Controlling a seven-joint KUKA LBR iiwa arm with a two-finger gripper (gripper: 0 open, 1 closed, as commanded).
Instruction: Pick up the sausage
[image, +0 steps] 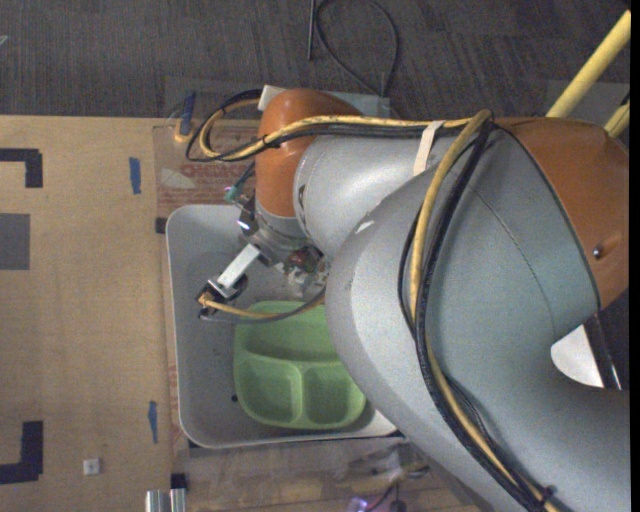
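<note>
My gripper (303, 268) hangs low over the shallow white plastic bin (193, 345), toward the upper edge of this bin. It is close above the upper rim of a pale green plastic tray with three compartments (290, 388). My own wrist covers most of the gripper, so I cannot tell if it is spread or pressed together, and I cannot tell if anything is between it.

The green tray lies flat in the lower half of the bin, near the lower edge. Its left side is a little apart from the left wall of the bin. It has one long compartment on the upper side and two smaller ones side by side below it. The parts of these compartments that I can see have nothing in them. The right part of the tray goes under my big grey arm (480, 300), which also hides the right side of the bin.

I cannot tell where the sausage is.

The bin stands on a light brown wooden bench (85, 320). Small blue tape strips (135, 176) and black corner marks (27, 166) are on the bench, to the left of the bin.
</note>
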